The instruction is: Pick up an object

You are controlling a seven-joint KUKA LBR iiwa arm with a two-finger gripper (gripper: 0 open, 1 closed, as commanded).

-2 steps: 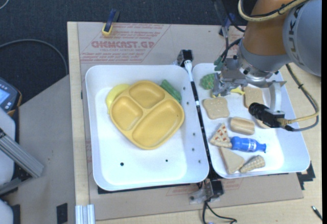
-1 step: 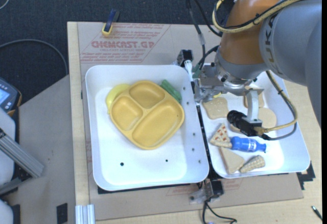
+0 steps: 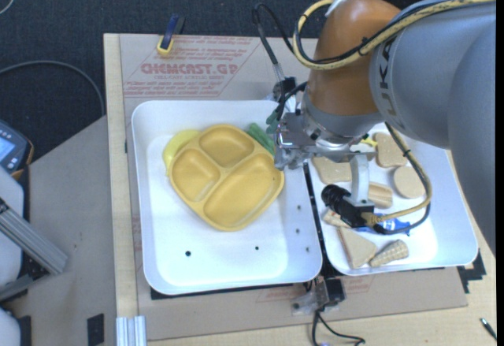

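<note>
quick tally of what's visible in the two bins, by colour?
Yellow: 2, divided plate and a yellow piece under its left edge
Green: 1, green item behind the plate, partly hidden by the claw
Tan: 5 visible, incl. cone and wedge; the arm may hide more
Total: 8 visible

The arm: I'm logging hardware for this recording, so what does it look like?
The arm is bulky, with smooth grey rounded casing and a glossy orange band above the wrist. A yellow-and-black cable loops around the band, and another black cable curves along the grey metal wrist section below it.
</note>
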